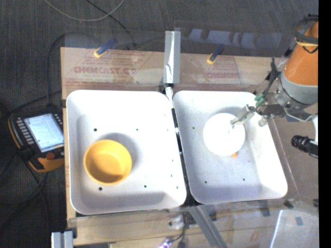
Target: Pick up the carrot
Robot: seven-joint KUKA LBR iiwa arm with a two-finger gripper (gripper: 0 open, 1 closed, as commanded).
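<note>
Only a small orange sliver of the carrot [235,154] shows, at the lower right edge of a white round plate [222,134] in the right bin [269,182]; the plate seems to cover the rest of it. My gripper [253,118] hangs over the plate's upper right edge, up and to the right of the sliver. Its two fingers [241,119] are spread apart with nothing between them. The arm with its orange band [305,61] comes in from the right.
A yellow bowl [107,161] sits in the left bin [83,102], at its front left. A metal post [172,61] stands behind the seam between the bins. A teach pendant [39,133] lies on the floor to the left.
</note>
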